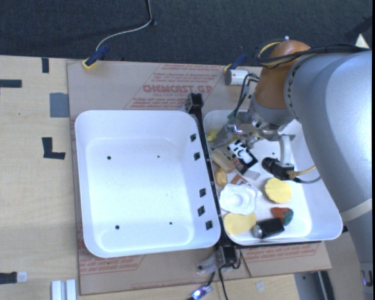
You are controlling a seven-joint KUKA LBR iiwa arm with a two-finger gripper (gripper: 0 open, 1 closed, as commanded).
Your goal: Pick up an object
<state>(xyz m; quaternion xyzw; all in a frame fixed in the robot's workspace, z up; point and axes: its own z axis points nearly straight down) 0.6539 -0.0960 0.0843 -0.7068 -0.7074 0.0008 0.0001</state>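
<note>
Camera view: arm comes in from the right, wrist w/ orange band sits upper right, tool (242,144) lowered into the right bin (319,227), near its upper-left part. Tool mixes w/ clutter below it, so can't tell how far it's open or whether it has hold of anything.

Left bin (137,180) sits centre frame on the counter (25,167). Objs all piled in the right bin, mostly along its left wall, prob. where they were dumped: white blob (239,199), yellow disc (278,190), yellow piece (239,222), dark cylinder (269,228) at bottom, tan pieces (224,161) near the divider.

Likely target: tan/dark bits directly under the tool, upper part of the heap; exact item unclear. Tan pieces' long axis runs roughly upper-left to lower-right. Cylinder lies on its side, axis near horizontal in frame, tilted up to the right.
</note>
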